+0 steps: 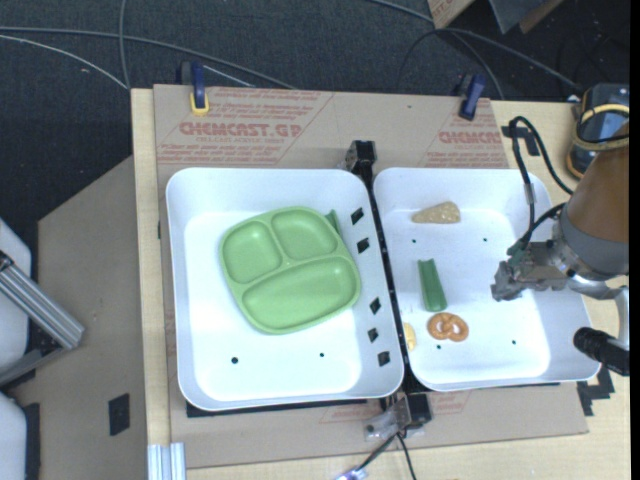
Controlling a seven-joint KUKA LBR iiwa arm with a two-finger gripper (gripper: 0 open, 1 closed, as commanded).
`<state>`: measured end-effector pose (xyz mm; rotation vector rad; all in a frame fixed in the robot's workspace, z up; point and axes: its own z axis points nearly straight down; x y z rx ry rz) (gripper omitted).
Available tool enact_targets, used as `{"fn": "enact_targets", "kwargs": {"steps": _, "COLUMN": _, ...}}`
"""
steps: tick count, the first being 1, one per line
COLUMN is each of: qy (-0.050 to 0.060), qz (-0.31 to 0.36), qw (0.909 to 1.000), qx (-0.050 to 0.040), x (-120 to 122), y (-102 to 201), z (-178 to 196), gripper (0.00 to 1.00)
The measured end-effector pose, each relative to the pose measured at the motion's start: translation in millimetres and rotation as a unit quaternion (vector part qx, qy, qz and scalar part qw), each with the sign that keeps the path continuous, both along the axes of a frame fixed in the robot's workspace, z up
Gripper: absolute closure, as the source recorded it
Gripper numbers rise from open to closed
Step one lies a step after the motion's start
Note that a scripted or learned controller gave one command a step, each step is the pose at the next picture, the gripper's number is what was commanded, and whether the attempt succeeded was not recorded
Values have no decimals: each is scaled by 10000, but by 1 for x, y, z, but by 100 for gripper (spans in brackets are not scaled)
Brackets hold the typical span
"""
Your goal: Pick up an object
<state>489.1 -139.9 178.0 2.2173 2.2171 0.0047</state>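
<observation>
In the right bin (500, 364) lie a green stick-shaped piece (432, 285), an orange pretzel (447, 327) below it, and a tan, bread-like piece (438, 213) near the far wall. A small yellow item (409, 337) sits at the bin's left wall. My gripper (507, 284) hangs over the right side of this bin, to the right of the green stick and apart from it. Nothing shows between its fingers.
The left bin (200, 358) holds a green divided plate (290, 269). A black divider with clips (372, 258) runs between the two bins. Cables (525, 158) hang by the arm at the right bin's far right corner.
</observation>
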Motion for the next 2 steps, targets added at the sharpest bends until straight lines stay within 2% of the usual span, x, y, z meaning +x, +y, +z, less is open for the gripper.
{"fn": "enact_targets", "kwargs": {"steps": 1, "qy": -2, "qz": 7, "qw": 10000, "qx": 1, "x": 2, "y": 0, "z": 51, "gripper": 100}}
{"fn": "enact_targets", "kwargs": {"steps": 2, "qy": 22, "qz": 23, "qw": 10000, "qx": 13, "x": 29, "y": 38, "z": 44, "gripper": 100}}
